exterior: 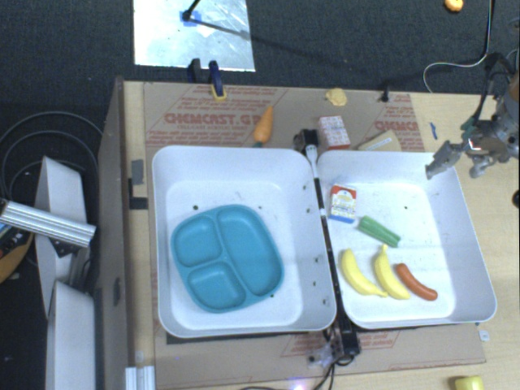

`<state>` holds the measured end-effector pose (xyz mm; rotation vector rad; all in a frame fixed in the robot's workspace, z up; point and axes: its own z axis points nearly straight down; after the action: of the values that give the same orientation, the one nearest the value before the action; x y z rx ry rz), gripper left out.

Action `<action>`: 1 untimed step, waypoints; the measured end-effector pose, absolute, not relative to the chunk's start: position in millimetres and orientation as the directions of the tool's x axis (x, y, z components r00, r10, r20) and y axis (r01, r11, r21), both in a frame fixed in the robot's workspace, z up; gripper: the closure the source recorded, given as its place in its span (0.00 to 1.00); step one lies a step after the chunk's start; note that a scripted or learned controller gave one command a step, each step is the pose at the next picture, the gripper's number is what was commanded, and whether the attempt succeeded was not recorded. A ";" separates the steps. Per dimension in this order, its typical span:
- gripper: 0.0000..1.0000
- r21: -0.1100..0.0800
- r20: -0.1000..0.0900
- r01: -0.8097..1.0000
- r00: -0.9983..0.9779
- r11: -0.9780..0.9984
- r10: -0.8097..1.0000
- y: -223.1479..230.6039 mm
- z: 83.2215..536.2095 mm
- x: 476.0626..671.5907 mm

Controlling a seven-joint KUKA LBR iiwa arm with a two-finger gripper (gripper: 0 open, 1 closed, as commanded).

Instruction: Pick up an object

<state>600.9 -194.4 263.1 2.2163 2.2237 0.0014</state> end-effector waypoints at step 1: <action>0.00 -0.008 0.003 1.000 -0.001 0.001 1.000 -179.9 191.4 552.0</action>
<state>552.0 -179.9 191.4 2.2261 2.2273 -0.0052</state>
